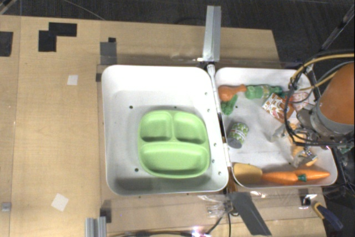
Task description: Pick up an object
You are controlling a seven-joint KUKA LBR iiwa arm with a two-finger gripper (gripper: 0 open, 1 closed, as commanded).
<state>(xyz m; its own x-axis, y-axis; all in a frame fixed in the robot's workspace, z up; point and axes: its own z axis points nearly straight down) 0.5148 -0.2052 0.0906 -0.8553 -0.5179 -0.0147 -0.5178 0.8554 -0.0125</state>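
The right bin (pixel 260 144) holds several objects. An orange drumstick-shaped toy (pixel 230 91) lies at its far left, with a green toy (pixel 257 91) and a red-and-white packet (pixel 274 104) beside it. A small green-labelled can (pixel 238 133) lies on its side near the left wall. Along the near wall rest a long carrot (pixel 294 177) and a yellow-brown piece (pixel 247 171). My gripper (pixel 303 154) reaches down at the bin's right side, just above the carrot's right half, under the arm's orange band (pixel 339 98) and a tangle of cables.
The left bin (pixel 119 119) carries a green divided plate (pixel 173 142) at its middle. A metal post (pixel 212 33) stands at the far end of the wall between the bins. Wooden bench surface (pixel 50 136) stretches to the left.
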